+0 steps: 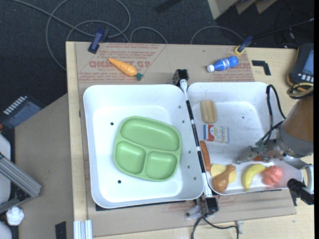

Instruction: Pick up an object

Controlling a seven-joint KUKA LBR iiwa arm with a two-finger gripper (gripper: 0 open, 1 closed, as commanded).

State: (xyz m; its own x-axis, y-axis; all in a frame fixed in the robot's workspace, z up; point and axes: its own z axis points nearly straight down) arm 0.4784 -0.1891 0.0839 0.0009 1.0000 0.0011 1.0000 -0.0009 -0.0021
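Reaching stage: pincer (247,156) hovering low in the right bin (234,91) near the front edge, above banana (252,175); finger state impossible to tell. Needing descent next, probably.

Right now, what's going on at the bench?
The grey arm's gripper is low in the right white bin, above a yellow toy banana and pink round toy. Nothing visibly sits between its jaws. The green divided plastic tray lies in the left white bin.
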